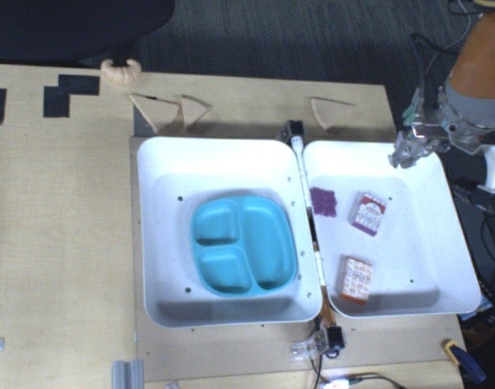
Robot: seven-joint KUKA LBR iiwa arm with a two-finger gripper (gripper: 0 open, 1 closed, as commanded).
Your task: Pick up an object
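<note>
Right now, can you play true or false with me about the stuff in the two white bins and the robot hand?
1. The blue plate with three sections lies in the left bin. True.
2. The purple thing sits on the blue plate. False: it lies in the right bin, close to the divider between the bins.
3. There are two small boxes in the right bin. True: the red and white box and the orange box.
4. The gripper is holding the orange box. False: it is at the far right corner of the right bin, away from that box.
5. The two boxes are stacked. False: they lie apart.
</note>
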